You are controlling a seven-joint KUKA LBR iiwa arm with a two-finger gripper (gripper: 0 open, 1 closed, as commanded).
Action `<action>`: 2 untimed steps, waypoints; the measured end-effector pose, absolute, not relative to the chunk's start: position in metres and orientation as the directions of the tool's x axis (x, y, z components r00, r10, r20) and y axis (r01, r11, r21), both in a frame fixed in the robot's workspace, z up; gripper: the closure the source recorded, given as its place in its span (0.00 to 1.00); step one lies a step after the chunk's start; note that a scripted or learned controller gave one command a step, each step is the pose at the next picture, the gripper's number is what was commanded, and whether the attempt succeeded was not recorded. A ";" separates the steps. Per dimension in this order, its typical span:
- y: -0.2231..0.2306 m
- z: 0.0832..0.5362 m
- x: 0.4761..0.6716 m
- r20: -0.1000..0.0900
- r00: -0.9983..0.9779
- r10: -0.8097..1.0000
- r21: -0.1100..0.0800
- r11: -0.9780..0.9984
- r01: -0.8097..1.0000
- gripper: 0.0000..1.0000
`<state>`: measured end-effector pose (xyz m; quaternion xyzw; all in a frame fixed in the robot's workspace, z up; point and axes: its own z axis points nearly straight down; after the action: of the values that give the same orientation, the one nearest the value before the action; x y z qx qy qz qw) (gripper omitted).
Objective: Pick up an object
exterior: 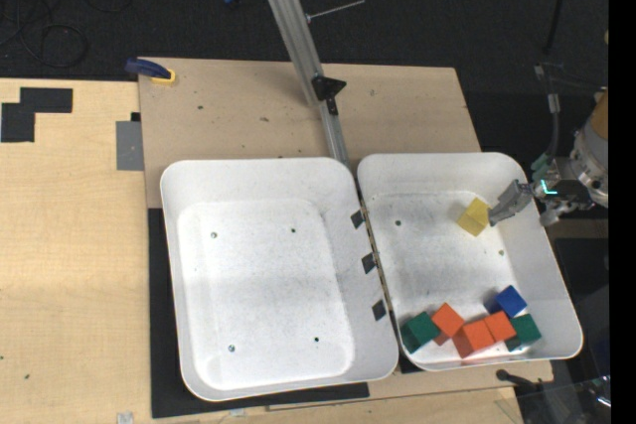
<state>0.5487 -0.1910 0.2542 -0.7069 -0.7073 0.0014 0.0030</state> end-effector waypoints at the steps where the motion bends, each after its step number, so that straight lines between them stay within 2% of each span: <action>1: -0.191 0.256 0.549 0.001 0.000 1.000 -0.003 0.000 1.000 0.00; 2: -0.199 0.208 0.551 0.002 0.001 1.000 -0.008 -0.001 1.000 0.00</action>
<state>0.5513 -0.1987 0.2078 -0.7073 -0.7069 0.0020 0.0034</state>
